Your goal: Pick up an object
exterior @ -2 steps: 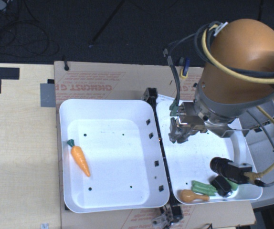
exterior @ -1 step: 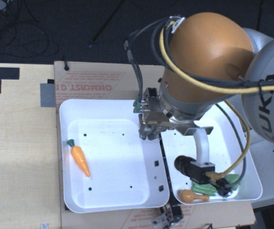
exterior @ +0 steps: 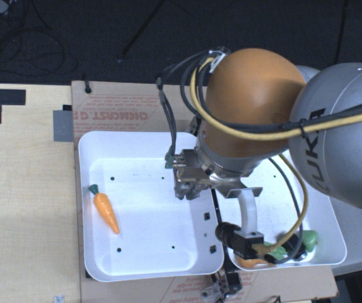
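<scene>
From where I stand, the toy carrot (exterior: 106, 212) looks like the easiest pick: it lies alone on the floor of the left bin (exterior: 137, 136), close to the bin's left wall, leafy end pointing away and tip slanting toward the near side. The arm (exterior: 250, 106) hangs over the divide between the two bins, with its jaws low over the right part of the left bin, well apart from the carrot. The arm's bulk hides them enough that I cannot tell whether they stand wide or narrow. To do this well, I'd say the jaws want to travel left until they are centred over the carrot's thick middle. They should then turn so they close across its width, not along its length, and come down straight. The wall beside it leaves little room on that side. A small green thing (exterior: 308, 238) sits in the right bin (exterior: 342, 251), half hidden by cables, and looks a poorer choice.
</scene>
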You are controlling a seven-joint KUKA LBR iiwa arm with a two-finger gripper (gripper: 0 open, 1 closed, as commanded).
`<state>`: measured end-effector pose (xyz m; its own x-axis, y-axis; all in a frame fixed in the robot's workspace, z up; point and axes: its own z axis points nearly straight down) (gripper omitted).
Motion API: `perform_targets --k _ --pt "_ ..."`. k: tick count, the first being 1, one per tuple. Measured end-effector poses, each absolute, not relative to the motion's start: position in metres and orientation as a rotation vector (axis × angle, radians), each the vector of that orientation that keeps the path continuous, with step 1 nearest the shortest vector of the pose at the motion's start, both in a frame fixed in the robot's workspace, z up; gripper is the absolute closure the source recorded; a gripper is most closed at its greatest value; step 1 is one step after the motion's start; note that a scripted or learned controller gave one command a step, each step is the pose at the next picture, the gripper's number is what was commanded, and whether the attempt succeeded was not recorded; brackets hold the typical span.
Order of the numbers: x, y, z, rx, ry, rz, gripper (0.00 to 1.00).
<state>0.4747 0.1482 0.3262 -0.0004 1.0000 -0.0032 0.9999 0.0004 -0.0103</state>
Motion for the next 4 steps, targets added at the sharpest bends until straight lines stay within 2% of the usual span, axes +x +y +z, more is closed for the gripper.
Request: perform_targets --k 1,2,3,4 --pt "0.516 0.249 0.402 -2.212 -2.232 -0.012 1.00" --pt "0.548 0.244 0.421 -2.222 -2.222 0.001 1.00" --pt "0.605 0.214 0.525 -2.230 -2.222 -0.011 1.00" --pt "0.636 0.224 0.436 -2.218 -2.217 0.019 1.00"
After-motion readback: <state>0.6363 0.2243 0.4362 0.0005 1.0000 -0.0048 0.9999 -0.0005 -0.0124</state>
